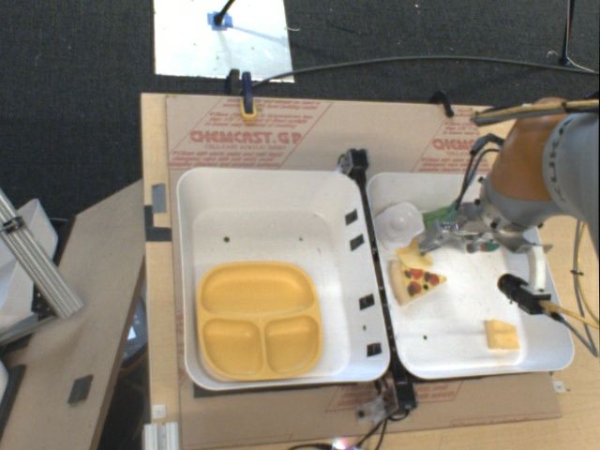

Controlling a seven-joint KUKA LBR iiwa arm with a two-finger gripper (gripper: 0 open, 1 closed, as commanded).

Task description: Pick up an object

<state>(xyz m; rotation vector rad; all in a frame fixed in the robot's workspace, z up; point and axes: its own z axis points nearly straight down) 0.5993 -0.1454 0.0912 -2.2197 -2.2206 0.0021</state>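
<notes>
We see the arm (525,172) reaching into the right bin (487,368) on the counter (281,129), with its jaws low over the upper middle part of this bin. Whether they are released or clenched we cannot tell, because the metal parts there run together in the view, and we see nothing clearly between them. The things to pick all lie in this bin. A green piece (439,218) is just beside the jaws, and a small yellow wedge (413,255) lies a little below them, touching or almost touching the toy pizza slice (415,281). A pale round cup (398,220) sits near the wall next to the left bin (272,190), and a yellow block (502,335) lies well apart, near the front right corner. The left bin holds a yellow divided plate (262,321), which is wide and flat and, we think, a poor choice for two fingers. In our judgement the step in hand is the approach to the nearest thing. To do it well, we should centre the jaws over one thing only, not between the green piece and the wedge, and turn the wrist so they close across its narrow side. Then we should go down close to the bin floor, close firmly and lift straight up. The wedge and the slice are so close that a careless descent may only push them. The yellow block stands alone and seems an easier target.
</notes>
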